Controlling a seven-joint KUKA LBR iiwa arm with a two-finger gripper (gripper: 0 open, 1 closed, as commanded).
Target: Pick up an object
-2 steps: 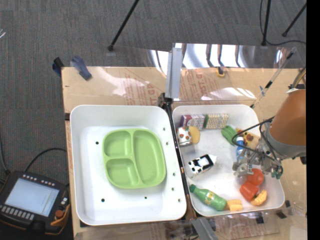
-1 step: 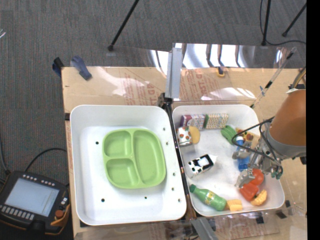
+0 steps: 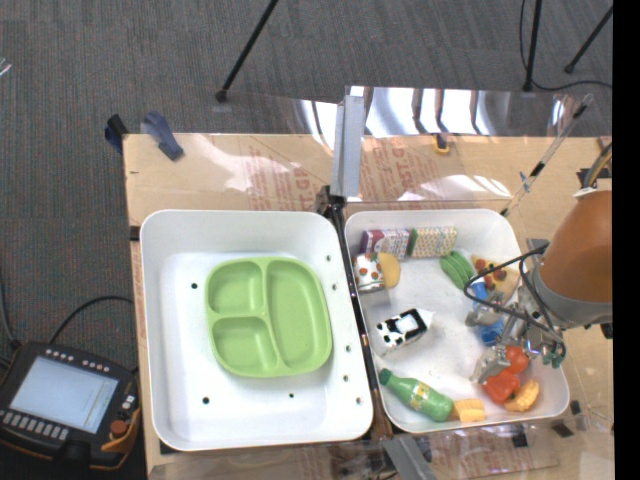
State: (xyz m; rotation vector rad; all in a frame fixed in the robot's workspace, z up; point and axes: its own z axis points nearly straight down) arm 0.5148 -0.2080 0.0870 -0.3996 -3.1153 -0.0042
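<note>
Camera view: the table (image 3: 230,173) carries two shallow white bins side by side; the left bin (image 3: 170,258) holds a green divided plate (image 3: 268,316) lying flat near its middle; the right bin (image 3: 440,418) holds a scatter of small toys. The grey arm (image 3: 585,268), with its orange band, comes in over the right bin's right edge, and its hand (image 3: 512,353) hangs low at the near right corner of that bin, cables looping around the wrist. Whether the hand is open or closed I cannot tell; it sits directly over a red-orange toy (image 3: 505,380) and seems to touch it, though nothing is clearly seen gripped. Just beside that toy, toward the corner, lies a small orange-yellow piece (image 3: 523,398); a blue toy (image 3: 481,290) lies just beyond the hand. A green bottle (image 3: 417,395) lies on its side along the near wall, a yellow block (image 3: 468,411) touching its base end; a black-and-white cow-patterned carton (image 3: 403,329) lies tilted mid-bin, well apart from the hand. Along the far wall stand small packets (image 3: 410,241); a green vegetable toy (image 3: 458,268) lies near them.
</note>
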